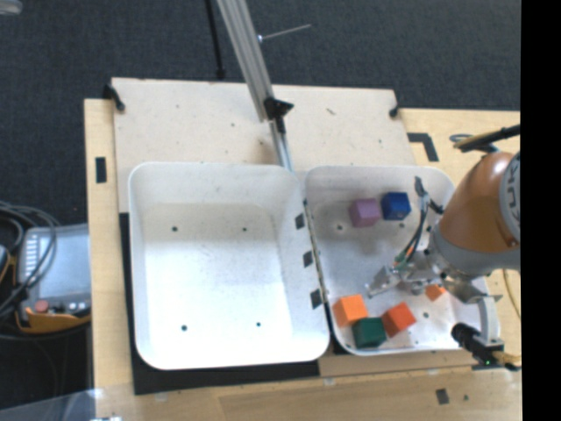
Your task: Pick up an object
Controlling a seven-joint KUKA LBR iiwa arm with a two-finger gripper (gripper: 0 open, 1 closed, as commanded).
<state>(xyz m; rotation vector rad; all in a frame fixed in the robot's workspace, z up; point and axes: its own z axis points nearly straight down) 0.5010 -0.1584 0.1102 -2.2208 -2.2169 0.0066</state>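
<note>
— Five small blocks [375, 321] sit in the right bin [326, 196], none lifted — so which step is this?

— The approach, I'd judge. The gripper [392, 279] hangs low over the bin floor, just above the orange cube [351, 309], the green cube [369, 332] and a second orange block [399, 318], with nothing visible between its tips. Whether it is parted or closed, I cannot tell; it is a tangle of metal and wires from here.

— And next?

— Settling on one block, squaring up over its flat faces and dropping straight. The three near ones crowd together by the bin's front wall, which may spoil a clean grasp. The purple block [365, 211] and blue cube [395, 204] touch, farther back.

— Materials?

— Hard-edged, matte cubes; smooth, speckled white plastic bins. The left bin [149, 261] holds none.
</note>
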